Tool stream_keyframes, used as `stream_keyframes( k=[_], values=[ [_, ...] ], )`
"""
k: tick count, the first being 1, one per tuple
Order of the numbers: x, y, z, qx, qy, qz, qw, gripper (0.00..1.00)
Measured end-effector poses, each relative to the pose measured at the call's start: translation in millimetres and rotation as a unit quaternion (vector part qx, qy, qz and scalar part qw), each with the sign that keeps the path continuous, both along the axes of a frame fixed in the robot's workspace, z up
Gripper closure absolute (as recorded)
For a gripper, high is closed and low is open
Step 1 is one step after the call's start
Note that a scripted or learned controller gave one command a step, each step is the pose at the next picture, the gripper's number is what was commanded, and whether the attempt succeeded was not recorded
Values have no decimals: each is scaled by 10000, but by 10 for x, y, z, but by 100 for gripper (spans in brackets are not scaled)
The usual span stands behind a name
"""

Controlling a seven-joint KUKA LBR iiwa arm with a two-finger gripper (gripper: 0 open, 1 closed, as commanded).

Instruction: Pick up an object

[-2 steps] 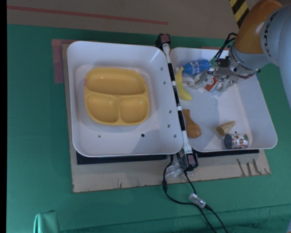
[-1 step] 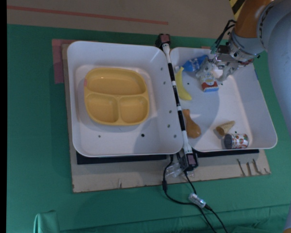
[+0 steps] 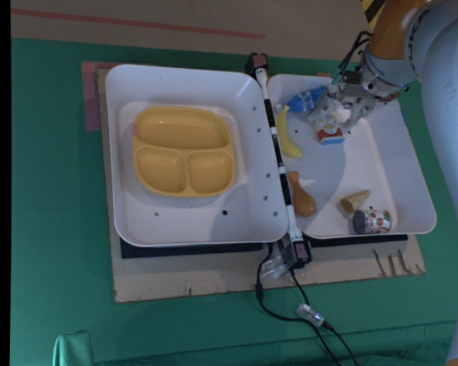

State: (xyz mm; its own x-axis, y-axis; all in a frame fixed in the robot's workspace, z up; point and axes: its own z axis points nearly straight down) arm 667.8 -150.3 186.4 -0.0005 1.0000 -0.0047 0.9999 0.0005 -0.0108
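The claw [image 3: 342,107] hangs low at the 12 o'clock end of the right bin [image 3: 397,181], over a small red, white and blue carton [image 3: 330,135] and just beside a blue packet [image 3: 305,98]. Whether the claw is open or closed cannot be told from this slant; nothing is seen held in it.

The carton, the likeliest target, lies just at 6 o'clock of the claw. It appears light and stiff-sided; judged best taken across its two flat faces, since a corner hold may let it twist out.

Other contents: a yellow banana [image 3: 286,136] at 9 o'clock along the bin wall, an orange piece [image 3: 301,197] at 7 o'clock, a cone [image 3: 354,200] and a printed can [image 3: 371,221] at 5 o'clock. The can is round and may roll.

The left bin [image 3: 130,204] carries a yellow divided tray [image 3: 185,150].
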Motion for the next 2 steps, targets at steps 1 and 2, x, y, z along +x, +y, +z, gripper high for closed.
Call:
stream_keyframes(
  k=[1, 2],
  values=[
    [0, 0, 0, 0, 0, 0, 10000, 0],
    [26, -29, 177, -50, -75, -27, 10000, 100]
  ],
)
